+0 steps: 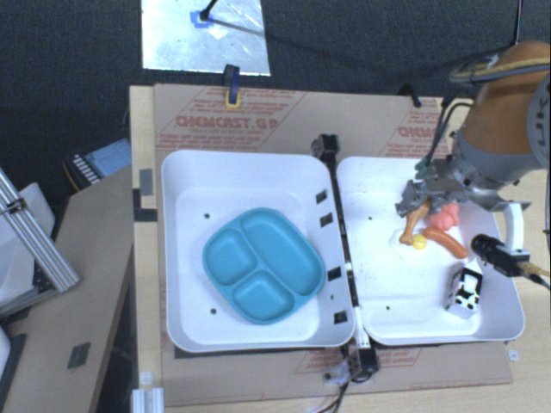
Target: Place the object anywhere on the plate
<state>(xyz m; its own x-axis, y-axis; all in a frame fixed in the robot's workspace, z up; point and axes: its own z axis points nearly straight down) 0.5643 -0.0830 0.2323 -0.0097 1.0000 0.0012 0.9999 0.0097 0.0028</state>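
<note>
A light blue plate [261, 265] with three compartments lies in the left bin [185, 179]. In the right bin [370, 256] my gripper [417, 203] hangs low over a cluster of toy food. That cluster holds an orange carrot-like piece [416, 218], a small yellow piece [419, 242], a pink piece [444, 217] and an orange sausage-like piece [447, 244]. The gripper's tips sit at the top end of the carrot-like piece. A black-and-white cow-patterned block [466, 292] stands nearer the front right corner.
The arm's orange and grey wrist [504, 127] looms over the right bin's far right corner. A black cylindrical part [495, 256] juts in at the right edge. A dark divider with clips [338, 231] runs between the bins.
</note>
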